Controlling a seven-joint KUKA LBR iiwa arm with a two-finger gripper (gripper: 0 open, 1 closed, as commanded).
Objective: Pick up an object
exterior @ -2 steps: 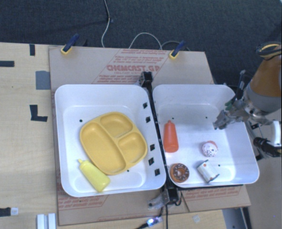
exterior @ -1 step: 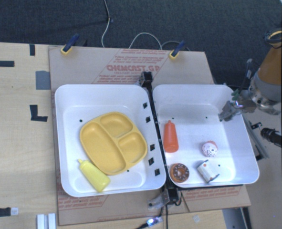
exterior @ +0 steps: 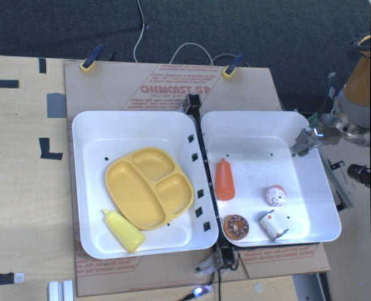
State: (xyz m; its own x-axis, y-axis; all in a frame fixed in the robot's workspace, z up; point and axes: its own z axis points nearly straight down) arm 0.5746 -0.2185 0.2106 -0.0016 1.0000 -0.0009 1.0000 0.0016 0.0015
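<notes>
Seen from above, two white bins sit side by side. The gripper (exterior: 302, 144) hovers at the right bin's (exterior: 311, 227) far right rim; whether it is released or clenched cannot be told. Inside that bin lie an orange bottle (exterior: 224, 179), a speckled ball (exterior: 275, 196), a donut (exterior: 236, 227) and a small white cup (exterior: 273, 224).

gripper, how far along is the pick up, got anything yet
Nothing looks picked yet. The gripper sits at the right bin's right rim. The orange bottle, donut, ball and white cup lie on the bin floor. Reaching, grasping and lifting remain.
</notes>
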